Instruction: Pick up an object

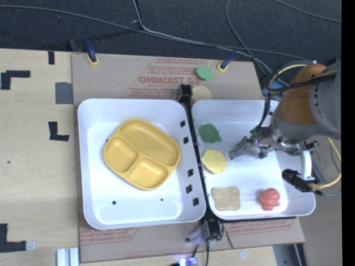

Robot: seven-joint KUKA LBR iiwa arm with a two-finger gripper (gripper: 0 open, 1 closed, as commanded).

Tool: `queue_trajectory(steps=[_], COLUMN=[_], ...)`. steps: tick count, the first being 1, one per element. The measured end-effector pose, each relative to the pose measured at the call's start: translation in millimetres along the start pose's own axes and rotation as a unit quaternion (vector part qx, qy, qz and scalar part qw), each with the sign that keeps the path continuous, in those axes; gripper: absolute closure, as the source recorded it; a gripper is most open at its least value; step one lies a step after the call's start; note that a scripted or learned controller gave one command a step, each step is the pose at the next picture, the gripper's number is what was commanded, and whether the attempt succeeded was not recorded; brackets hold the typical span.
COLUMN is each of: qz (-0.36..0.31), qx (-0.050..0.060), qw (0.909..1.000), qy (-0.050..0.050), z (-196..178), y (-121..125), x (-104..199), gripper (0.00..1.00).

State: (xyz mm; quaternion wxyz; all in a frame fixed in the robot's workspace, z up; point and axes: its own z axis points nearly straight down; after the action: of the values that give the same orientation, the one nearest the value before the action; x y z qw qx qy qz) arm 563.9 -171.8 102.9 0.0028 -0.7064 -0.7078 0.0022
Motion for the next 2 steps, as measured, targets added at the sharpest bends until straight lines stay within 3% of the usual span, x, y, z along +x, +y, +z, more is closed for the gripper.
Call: queue_trajectory(steps=[1, 2], qz=[0.000, 0.000], qx=[-0.003, -0.005], qw=[1.0000, 1.0000], qy=[-0.001, -0.003], z=[18.2, 6.4], y=[0.5, 1.4], x=[0.3, -0.3], gripper=[0.00, 1.00])
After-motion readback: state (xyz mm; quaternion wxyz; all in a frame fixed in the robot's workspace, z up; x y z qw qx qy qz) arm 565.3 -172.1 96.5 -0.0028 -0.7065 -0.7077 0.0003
